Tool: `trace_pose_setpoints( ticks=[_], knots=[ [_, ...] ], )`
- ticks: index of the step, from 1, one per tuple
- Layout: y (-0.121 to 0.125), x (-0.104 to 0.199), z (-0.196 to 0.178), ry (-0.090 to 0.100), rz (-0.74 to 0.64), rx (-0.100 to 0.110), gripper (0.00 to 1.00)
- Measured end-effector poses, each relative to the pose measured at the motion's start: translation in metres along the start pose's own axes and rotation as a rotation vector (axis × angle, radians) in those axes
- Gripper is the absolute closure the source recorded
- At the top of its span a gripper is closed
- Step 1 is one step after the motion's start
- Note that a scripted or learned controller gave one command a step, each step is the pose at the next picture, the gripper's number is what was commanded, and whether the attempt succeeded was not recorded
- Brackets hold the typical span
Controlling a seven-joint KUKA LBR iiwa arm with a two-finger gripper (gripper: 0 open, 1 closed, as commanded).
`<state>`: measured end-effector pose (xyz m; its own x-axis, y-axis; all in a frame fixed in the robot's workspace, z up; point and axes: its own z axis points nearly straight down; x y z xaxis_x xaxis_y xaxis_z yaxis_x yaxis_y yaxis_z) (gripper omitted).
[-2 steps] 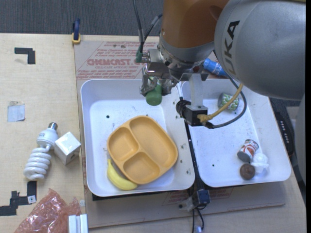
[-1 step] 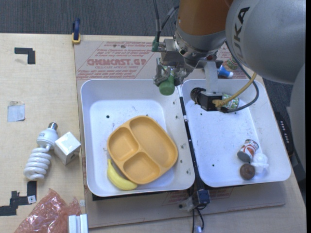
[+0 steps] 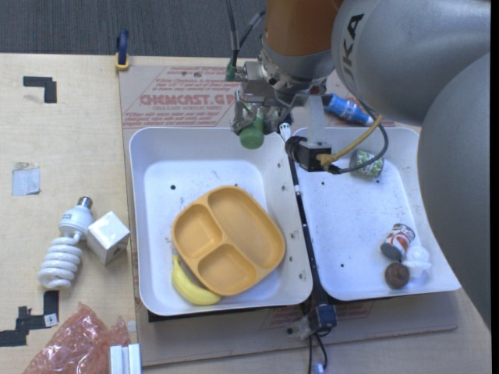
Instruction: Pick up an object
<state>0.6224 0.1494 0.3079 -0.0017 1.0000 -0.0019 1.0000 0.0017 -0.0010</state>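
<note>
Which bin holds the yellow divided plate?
The left bin: the plate lies there over a banana; the right bin holds small items.

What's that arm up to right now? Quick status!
Gripper above left bin's far rim, shut on green object. Yellow tray and banana lie below. Nothing blocking.

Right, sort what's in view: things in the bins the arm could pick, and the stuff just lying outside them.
In the bins, candidates for picking:
- orange divided plate
- banana partly under it
- small items at the right bin's corner
- green object at the gripper

Lying about on the bench:
- spiral light bulb
- white cube
- red mesh bag
</note>
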Motion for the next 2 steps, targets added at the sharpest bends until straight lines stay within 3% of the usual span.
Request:
trace_pose_setpoints(
  ticks=[1,2],
  knots=[
    [0.015,0.025,0.022,0.000,0.000,0.000,1.00],
    [0.037,-0.003,-0.004,0.000,0.003,-0.001,1.00]
  ],
)
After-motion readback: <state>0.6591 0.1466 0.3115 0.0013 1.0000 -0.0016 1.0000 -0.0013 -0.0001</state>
